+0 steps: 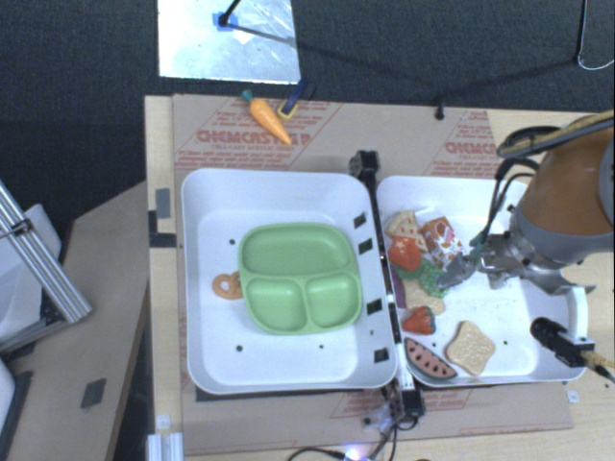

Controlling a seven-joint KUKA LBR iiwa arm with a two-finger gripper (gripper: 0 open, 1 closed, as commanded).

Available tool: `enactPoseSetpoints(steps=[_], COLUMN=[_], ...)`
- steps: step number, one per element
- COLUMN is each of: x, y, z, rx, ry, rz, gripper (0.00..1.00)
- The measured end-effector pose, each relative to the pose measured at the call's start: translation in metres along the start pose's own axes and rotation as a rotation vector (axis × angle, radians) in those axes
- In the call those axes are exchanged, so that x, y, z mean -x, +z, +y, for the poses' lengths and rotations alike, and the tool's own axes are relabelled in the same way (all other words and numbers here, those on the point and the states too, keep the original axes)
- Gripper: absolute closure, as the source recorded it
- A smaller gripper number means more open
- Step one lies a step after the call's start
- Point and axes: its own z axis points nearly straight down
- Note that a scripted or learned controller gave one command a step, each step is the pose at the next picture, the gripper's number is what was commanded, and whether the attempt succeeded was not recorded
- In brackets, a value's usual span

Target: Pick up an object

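Several toy foods [423,248] just left of gripper [459,269].

Even, soft overhead light, faint shadows, glare on the foil sheet [229,25], slightly grainy focus.

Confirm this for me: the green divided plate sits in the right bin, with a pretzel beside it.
Not quite. The camera view shows the green divided plate in the left bin, not the right one. The pretzel does lie beside it, at its left edge.
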Motion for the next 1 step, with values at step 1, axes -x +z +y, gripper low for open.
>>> enactPoseSetpoints(steps=[1], x=[0.0], y=[-0.0057], z=[0.003], rx=[0.012], ry=[-0.002], rz=[-0.002], gripper=[0.0])
